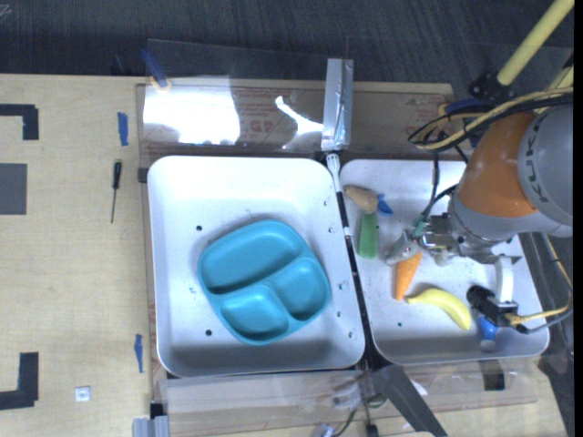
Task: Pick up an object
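From my seat at the remote station, the arm (503, 178) reaches in from the right, and its gripper (426, 237) sits low over the right bin (533, 340), near that bin's middle. The carrot (405, 277) is the nearest object to it. It is a short, bright orange piece with a smooth, toy-like surface, lying on the bin floor at a slant. Its upper end is right at the gripper and its lower end points toward the near rim. It looks tapered to me, though the view is too coarse to be sure which end is thicker. I cannot tell whether the gripper is released or clenched, nor whether it touches the carrot, because the wrist hardware crowds that spot.

Just beside the carrot's lower end lies a yellow banana (444, 304), curving away to the right. To the carrot's left, close to the wall between the bins, a green stick-shaped piece (367, 237) lies roughly parallel to that wall. A tan, rounded piece (360, 197) sits just above it. The left bin (178, 198) holds a blue divided plate (264, 280) with three compartments, well apart from the gripper.
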{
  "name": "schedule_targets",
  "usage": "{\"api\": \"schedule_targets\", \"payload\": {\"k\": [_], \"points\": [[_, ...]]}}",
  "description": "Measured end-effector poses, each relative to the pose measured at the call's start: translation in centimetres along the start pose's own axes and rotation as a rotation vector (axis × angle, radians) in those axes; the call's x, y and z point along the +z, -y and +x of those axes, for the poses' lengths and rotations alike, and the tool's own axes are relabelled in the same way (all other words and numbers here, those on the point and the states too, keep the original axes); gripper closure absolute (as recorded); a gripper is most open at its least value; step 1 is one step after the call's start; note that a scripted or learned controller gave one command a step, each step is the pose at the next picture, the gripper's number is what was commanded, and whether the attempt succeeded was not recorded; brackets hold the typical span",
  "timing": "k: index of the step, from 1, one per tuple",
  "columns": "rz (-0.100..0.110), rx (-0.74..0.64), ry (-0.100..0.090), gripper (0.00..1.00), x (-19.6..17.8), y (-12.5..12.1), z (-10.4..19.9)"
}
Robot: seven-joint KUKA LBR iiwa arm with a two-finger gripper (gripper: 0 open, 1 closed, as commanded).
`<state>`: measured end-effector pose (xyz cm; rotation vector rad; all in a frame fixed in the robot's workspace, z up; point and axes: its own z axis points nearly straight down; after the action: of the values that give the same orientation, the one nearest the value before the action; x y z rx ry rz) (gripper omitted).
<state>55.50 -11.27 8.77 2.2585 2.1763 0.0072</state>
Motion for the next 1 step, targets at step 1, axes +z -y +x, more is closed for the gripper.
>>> {"api": "schedule_targets", "payload": {"k": [1], "points": [[-0.006, 0.002, 0.001, 1.0, -1.15, -0.16, -0.05]]}}
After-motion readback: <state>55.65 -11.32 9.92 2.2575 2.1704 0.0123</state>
